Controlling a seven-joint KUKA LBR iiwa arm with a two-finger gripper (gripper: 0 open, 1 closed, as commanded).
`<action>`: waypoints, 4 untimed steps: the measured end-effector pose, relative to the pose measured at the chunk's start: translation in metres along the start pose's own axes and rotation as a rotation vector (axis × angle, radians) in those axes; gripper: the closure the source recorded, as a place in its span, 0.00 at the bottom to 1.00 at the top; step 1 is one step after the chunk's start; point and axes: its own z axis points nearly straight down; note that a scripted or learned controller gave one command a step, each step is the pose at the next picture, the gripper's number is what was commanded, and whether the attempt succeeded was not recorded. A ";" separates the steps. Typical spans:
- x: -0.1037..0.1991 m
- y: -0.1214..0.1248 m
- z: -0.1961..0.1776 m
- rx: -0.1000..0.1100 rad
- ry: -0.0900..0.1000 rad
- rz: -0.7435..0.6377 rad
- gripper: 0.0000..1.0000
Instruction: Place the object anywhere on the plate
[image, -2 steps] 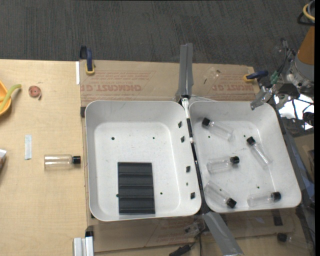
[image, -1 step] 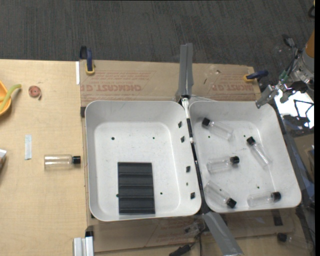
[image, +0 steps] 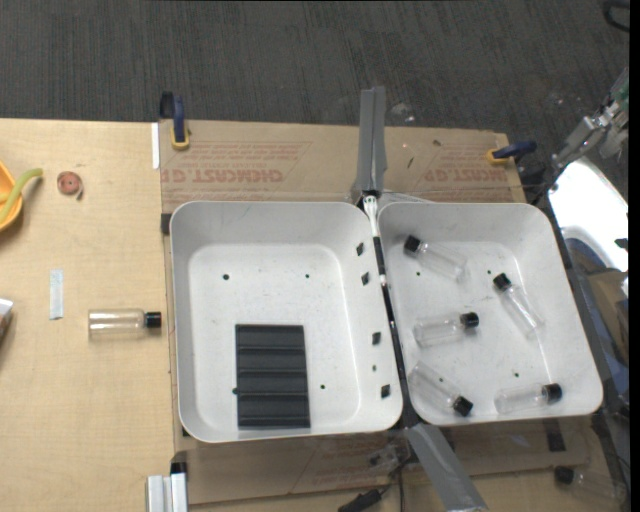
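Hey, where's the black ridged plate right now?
In the camera view, the black ridged plate lies flat in the left bin, near its front edge, across the divider from the right bin holding the clear vials.

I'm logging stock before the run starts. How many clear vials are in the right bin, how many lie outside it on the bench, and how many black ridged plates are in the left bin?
Clear vials in right bin: 5
Clear vial on bench: 1
Black ridged plate in left bin: 1
Total: 7
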 end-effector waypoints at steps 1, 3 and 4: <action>0.009 -0.031 -0.084 0.001 0.001 0.140 0.00; 0.030 -0.034 -0.083 0.004 0.000 0.567 0.00; 0.112 0.035 -0.083 0.005 0.001 0.701 0.00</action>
